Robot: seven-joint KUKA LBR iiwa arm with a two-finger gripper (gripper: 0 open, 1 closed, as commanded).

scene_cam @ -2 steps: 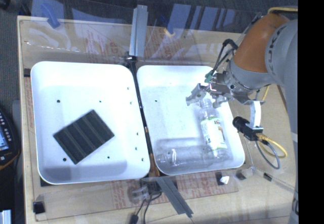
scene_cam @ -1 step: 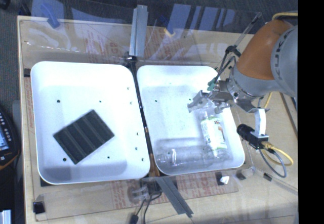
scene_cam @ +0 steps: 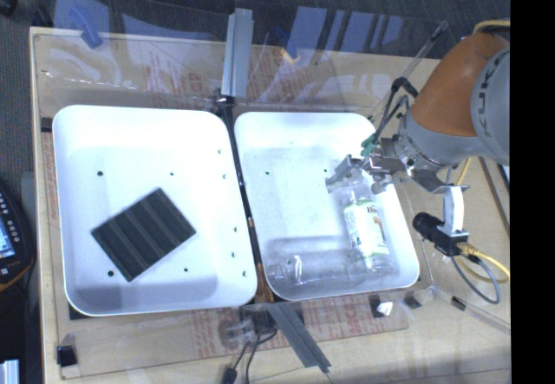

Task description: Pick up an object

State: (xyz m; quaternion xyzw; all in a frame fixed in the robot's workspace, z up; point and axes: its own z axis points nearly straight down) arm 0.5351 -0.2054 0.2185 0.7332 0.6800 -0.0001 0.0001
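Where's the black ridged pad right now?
The black pad lies flat in the left bin, toward its near left part, across the divider from the clear bottle.

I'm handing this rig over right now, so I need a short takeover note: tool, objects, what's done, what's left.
Tool: low over the right bin, just above the white bottle's top; grip state cannot be read.
White bottle: lying along the right bin's right side.
Clear bottle: lying along that bin's near wall.
Dark ribbed panel: flat in the left bin.
Done: approach only; nothing lifted.
Left: grasp and lift one object.
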